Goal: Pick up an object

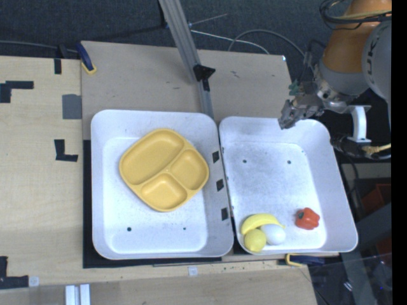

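Note:
In the right bin [318, 164], near its front edge, lie a yellow banana [259, 222], a yellow round fruit [255, 239], a white egg-like ball [275, 234] and a red pepper [307, 218]. The first three touch one another; the pepper sits apart to their right. My gripper [289, 117] hangs over the far right corner of that bin, well away from these objects. Nothing shows between its fingers.
The left bin [105, 189] holds a yellow divided plate [163, 169]. A grey metal pole [184, 37] slants down from the top to the gap between the bins. Cables lie behind the bench at the back right.

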You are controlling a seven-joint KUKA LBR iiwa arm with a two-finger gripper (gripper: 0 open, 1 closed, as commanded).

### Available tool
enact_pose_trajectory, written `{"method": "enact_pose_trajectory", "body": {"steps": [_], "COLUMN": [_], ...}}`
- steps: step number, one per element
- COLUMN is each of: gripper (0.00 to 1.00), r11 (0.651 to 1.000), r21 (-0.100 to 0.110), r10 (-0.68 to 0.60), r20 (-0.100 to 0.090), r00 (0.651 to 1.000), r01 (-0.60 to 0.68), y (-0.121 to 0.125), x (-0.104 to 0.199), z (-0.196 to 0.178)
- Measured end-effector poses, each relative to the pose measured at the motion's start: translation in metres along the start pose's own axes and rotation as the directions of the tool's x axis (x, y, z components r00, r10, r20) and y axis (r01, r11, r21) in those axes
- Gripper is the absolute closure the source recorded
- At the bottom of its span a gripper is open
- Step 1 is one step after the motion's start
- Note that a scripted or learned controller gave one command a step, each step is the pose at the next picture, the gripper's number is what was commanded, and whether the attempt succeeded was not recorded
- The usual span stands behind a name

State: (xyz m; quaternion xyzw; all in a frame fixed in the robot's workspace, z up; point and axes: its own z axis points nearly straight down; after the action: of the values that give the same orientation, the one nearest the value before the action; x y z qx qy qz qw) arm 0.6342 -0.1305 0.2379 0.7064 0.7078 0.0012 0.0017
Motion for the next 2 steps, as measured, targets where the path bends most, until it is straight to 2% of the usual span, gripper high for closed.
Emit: {"method": "enact_pose_trajectory", "body": {"steps": [1, 2], "gripper": [1.0, 1.0], "r11": [1.0, 1.0], "r21": [0.0, 0.006], "r10": [0.0, -0.004], "r20": [0.0, -0.002], "r00": [1.0, 1.0], "r01": [0.0, 0.004], "y": [0.001, -0.007], "x": [0.0, 0.062], "z": [-0.046, -0.043]}}
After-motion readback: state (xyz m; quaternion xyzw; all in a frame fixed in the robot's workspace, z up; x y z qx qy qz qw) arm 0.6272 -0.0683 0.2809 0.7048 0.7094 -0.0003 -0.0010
